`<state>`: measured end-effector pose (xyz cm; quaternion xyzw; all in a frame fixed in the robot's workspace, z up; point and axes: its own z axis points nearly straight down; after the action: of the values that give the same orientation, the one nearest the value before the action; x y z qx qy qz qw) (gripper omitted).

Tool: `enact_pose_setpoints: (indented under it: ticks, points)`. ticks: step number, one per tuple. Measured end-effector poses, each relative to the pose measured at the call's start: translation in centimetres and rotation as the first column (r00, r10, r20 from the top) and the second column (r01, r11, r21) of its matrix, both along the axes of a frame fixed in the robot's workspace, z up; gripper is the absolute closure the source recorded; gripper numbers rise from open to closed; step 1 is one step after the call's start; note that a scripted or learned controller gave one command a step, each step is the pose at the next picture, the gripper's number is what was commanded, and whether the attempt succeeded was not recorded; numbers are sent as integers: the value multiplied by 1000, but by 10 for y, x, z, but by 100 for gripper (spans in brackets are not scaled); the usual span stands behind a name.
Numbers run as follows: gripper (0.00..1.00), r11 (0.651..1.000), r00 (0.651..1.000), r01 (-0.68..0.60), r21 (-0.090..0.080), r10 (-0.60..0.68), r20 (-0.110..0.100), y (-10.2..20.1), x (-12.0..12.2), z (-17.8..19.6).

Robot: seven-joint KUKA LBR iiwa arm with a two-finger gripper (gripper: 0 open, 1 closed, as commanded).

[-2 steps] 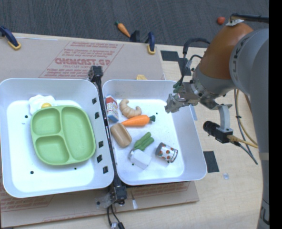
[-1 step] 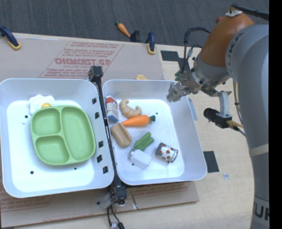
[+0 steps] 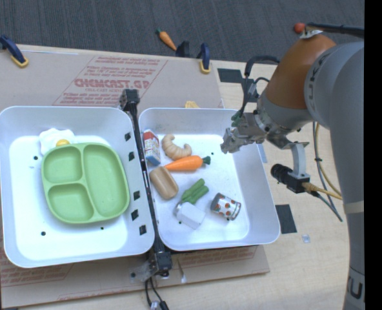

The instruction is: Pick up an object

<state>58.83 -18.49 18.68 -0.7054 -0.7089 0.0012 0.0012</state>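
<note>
Bench [image 3: 23,283] condition is recorded as follows. Two shallow white bins are seen side by side on a cardboard sheet [image 3: 113,76] printed with red lettering.

The left bin [image 3: 10,237] is occupied by a green divided plate [image 3: 84,181] with three compartments. A small white and yellow item [image 3: 57,139], resembling a fried egg, is observed just behind the plate's far left corner, touching or partly under its rim.

The right bin [image 3: 259,212] holds the candidate objects. A small carton with red markings [image 3: 151,146] is noted against the left wall. A tan curved piece [image 3: 176,148] lies just beside it. An orange carrot [image 3: 186,164] is laid crosswise near the bin's middle, its green tip pointing right. A brown bread-like roll [image 3: 164,182] is found below the carrot, toward the left. A green vegetable piece [image 3: 194,191] lies at a slant beside the roll, with a white block [image 3: 190,216] at its lower end. A small patterned cup [image 3: 224,206] is tipped on its side near the lower right.

The gripper [image 3: 232,141] is positioned above the right bin's upper right area, near the carrot's green tip but apart from it. Nothing is seen between it and any object; whether it is released or clenched cannot be told.

Blue clamps [image 3: 13,50] are noted along the sheet's far edge.
</note>
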Motion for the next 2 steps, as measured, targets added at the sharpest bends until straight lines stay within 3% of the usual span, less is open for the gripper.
enact_pose_setpoints:
  ticks: [1,2]
  points:
    - [0,1000,1000,0,0,0,0,0,0,0]
    - [0,1000,1000,-2,1,2,-1,3,-80,-95]
